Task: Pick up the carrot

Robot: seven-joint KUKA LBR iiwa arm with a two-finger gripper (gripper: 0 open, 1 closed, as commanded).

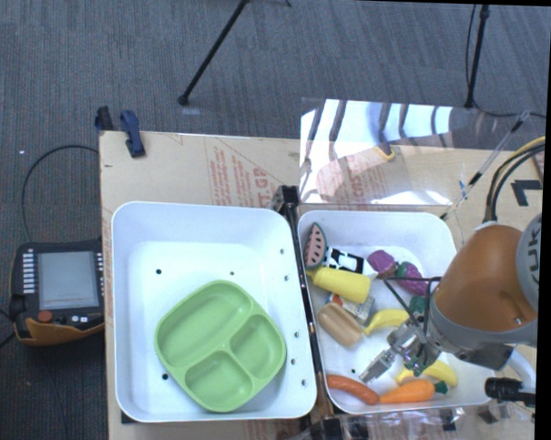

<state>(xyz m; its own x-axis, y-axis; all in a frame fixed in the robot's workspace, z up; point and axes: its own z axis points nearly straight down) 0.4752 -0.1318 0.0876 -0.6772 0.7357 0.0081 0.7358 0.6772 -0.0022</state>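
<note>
Fingers (399, 354) hanging low in right bin (439, 233), spread apart, nothing between them. Carrot (412, 391) lying flat near bin's front wall, just at 5 o'clock from fingertips, close beside but not touched. Red-orange sausage-shaped piece (352, 388) at 9 o'clock of carrot, yellow piece (440, 372) at 1 o'clock, both crowding it. Best bet: shift toward 5 o'clock, turn wrist to straddle carrot across its narrow width, drop at thick middle, avoid front wall and neighbours. Green divided plate (221, 345) in left bin (138, 227), irrelevant.
</note>
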